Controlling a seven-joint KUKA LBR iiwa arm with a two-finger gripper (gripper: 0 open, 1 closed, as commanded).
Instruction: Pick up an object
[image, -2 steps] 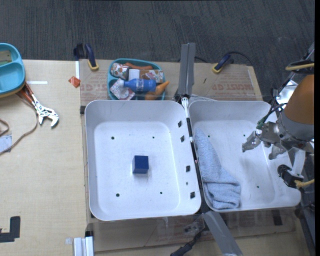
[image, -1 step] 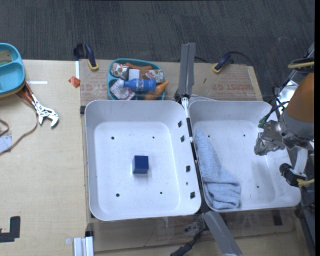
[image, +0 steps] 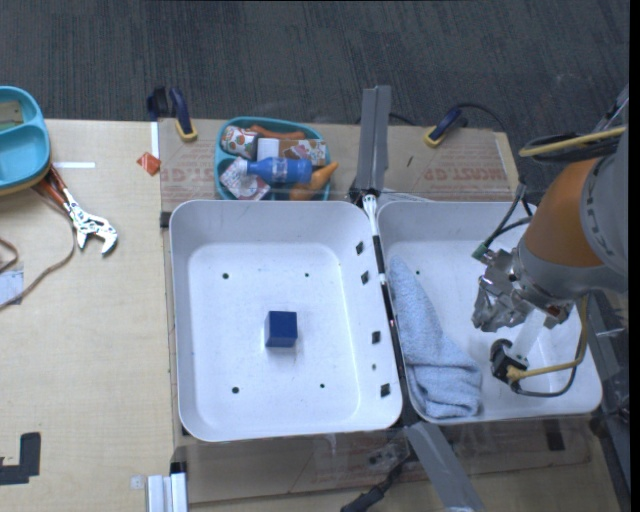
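Two white bins: left bin (image: 190, 300) holds one blue block (image: 282, 329) (near centre); right bin (image: 440, 225) one grey towel (image: 428, 345). Gripper (image: 497, 312) at towel's 3 o'clock; jaw state unclear.

- Behind the left white bin (image: 182, 300), on the brown cardboard sheet (image: 190, 170), I see red printed lettering that reads upside down from my view; I cannot make out the words.
- Behind the right white bin (image: 440, 215), the same sheet carries a red line I read as roughly "FRAGILE", also upside down, and I am not sure of it.
- Beyond the left white bin, the packets in the small blue tub (image: 272, 160) bear labels too small for me to read.
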